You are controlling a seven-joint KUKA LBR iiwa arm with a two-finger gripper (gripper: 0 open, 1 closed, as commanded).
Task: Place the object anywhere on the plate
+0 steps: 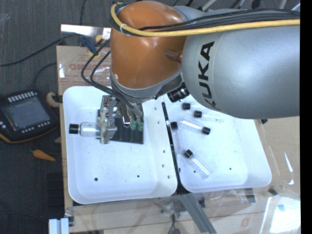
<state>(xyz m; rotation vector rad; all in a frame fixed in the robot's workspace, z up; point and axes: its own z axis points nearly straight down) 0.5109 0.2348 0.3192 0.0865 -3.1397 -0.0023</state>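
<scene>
From my console, the grey two-finger gripper [109, 126] hangs low over the shallow white left-hand bin [83, 179], under the orange band of the arm. The piece I'm after, a small clear glass vial with a black cap [86, 129], lies on the bin floor just beside the tool, on the side away from the arm. Its bare end runs up against the gripper's metal and may be touching it. Its long axis points straight out from the tool, cap end farthest off. The body looks transparent and empty, and the cap is a stubby dark cylinder.

I cannot tell whether the gripper is clamped on the vial or released; the wrist hides that part.

The thin black square plate [131, 136] lies flat directly beneath the tool and runs toward the arm's side, so I judge the vial has to travel along its own axis, under the wrist, to land there. Several similar capped vials [194, 126] lie well behind the tool in the right-hand bin [246, 177].
</scene>
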